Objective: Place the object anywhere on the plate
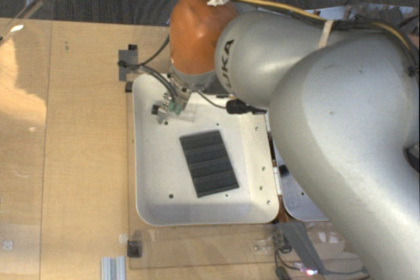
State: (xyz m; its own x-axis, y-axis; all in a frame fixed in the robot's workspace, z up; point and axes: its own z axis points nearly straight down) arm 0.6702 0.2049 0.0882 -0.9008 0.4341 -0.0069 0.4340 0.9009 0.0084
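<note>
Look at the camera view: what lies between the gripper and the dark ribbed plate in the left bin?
Only bare white bin floor. The gripper sits near the bin's upper left corner; the ribbed plate lies lower right of it.

bench (65,141): wooden | on it: white bin (151,200), second bin (298,203)

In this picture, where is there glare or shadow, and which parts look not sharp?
In the camera view, bright glare lies on the wooden bench at far left; a soft shadow falls along the near wall of the left bin; the large grey arm close to the lens looks soft, while the dark ribbed plate is fairly sharp.
</note>
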